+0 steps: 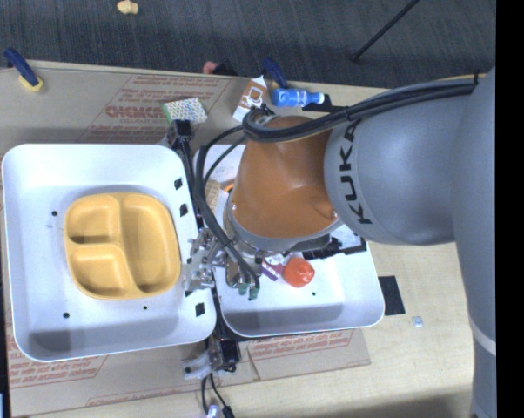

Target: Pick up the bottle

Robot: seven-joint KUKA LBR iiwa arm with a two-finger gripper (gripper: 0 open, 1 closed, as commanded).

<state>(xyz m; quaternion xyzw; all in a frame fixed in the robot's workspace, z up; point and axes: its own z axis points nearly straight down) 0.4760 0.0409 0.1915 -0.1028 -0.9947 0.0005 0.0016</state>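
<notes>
Grey KUKA arm (419, 172) with its orange wrist band (284, 181) sits closest to the lens, filling the centre-right of the frame and covering most of the right white shallow bin (362, 307). Below the band, the metal two-finger gripper (231, 273) hangs over that bin's lower-left corner, close to the wall shared with the left white bin (18, 233). Finger state: cannot tell (too much clutter and blur at the tips), and nothing is visibly held between them.

Candidate for the bottle: small red-orange rounded object (298, 273) lying on the right bin floor, just beside the gripper, toward frame right. Only a blob shows from under the wrist, so its long axis is not readable (may run up under the arm). My read: the next move is a short sideways shift toward frame right, then descend; yaw alignment is a guess until more of it shows.

Left bin holds a yellow three-compartment plastic tray (123, 242), well apart from the action.

Farthest, upper centre of the frame: a blue clamp-like object (295, 98) on the cardboard-covered bench (114, 103).
</notes>
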